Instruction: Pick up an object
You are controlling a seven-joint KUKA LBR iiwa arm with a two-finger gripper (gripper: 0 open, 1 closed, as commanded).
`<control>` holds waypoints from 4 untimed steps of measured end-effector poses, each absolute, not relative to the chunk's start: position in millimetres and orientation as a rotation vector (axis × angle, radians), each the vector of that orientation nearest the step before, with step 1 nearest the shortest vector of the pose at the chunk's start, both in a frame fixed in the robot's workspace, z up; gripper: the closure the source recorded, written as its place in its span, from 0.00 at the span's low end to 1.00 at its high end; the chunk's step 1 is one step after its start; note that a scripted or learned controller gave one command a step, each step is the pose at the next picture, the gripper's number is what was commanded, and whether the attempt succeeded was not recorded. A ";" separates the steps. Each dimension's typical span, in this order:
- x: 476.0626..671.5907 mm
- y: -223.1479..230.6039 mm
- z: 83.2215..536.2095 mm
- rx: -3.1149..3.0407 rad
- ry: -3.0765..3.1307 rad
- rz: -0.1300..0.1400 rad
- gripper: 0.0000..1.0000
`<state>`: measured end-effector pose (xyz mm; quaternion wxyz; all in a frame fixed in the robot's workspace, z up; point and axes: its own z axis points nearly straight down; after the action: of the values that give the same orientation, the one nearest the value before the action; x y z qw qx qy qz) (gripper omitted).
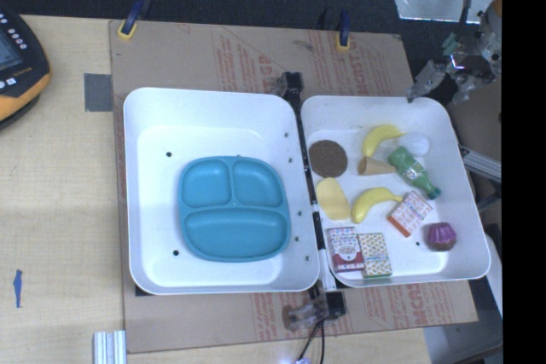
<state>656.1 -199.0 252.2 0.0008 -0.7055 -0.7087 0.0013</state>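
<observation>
The right bin (461,183) holds several small items: two yellow bananas (380,136) (374,200), a brown round cookie (328,158), a green bottle (414,168), a pale yellow piece (333,199), an orange and white packet (410,213), a purple piece (440,236) and two small cartons (342,249) (374,254). My gripper (438,92) hovers over the bin's far right corner, fingers spread open with nothing between them. It is well above and behind the items.
The left bin (145,183) carries a blue divided plate (233,207). Both bins rest on a cardboard sheet (213,55) clamped at the back. A yellow handheld device (17,64) lies at the far left of the bench.
</observation>
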 end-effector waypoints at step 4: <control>569.7 -84.2 218.6 -2.212 -2.231 -0.004 1.00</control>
<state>569.7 -84.2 218.6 0.0000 -0.7041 -0.7101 -0.0014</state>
